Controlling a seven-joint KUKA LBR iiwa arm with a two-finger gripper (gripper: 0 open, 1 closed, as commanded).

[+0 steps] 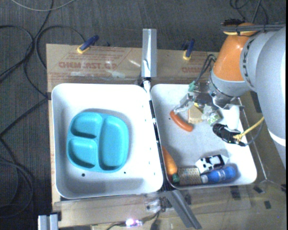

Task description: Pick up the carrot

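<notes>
The carrot (169, 163) lies against the right bin's (249, 150) left wall. The gripper (198, 107), whose opening I cannot tell, should descend straight above it, fingers astride.

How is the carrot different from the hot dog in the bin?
The carrot is orange and tapers to a point; the hot dog is redder with rounded ends. The carrot lies against the right bin's left wall, near the front; the hot dog lies farther back, beside the end effector. Both are long, thin and lying flat.

Glossy white plastic bins (62, 143)
</notes>
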